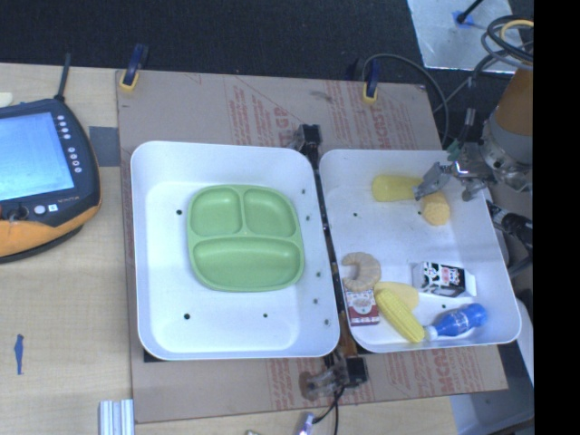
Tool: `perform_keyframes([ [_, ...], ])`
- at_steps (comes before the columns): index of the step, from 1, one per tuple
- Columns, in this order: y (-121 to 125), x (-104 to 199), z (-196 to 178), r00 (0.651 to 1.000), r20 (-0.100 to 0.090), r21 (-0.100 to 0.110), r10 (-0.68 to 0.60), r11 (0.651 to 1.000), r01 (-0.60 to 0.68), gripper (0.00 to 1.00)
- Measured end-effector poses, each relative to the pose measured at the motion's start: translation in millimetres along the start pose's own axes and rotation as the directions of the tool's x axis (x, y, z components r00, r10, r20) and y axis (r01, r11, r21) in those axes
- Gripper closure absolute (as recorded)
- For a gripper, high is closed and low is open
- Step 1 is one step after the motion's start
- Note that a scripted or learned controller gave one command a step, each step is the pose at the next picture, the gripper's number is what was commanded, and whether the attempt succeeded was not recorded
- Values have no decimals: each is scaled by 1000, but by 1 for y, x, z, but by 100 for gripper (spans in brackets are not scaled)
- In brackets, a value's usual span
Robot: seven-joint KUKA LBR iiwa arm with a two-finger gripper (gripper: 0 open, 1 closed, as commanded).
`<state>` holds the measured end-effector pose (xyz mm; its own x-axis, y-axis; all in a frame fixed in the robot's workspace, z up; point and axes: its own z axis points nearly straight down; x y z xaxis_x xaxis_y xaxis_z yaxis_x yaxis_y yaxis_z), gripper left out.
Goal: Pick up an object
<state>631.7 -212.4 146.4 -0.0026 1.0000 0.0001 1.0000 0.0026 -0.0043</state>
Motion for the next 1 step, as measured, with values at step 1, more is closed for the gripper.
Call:
perform_keyframes([
  [1, 8, 1, 55, 1000, 0, 3, -5, 1000, 5, 0],
])
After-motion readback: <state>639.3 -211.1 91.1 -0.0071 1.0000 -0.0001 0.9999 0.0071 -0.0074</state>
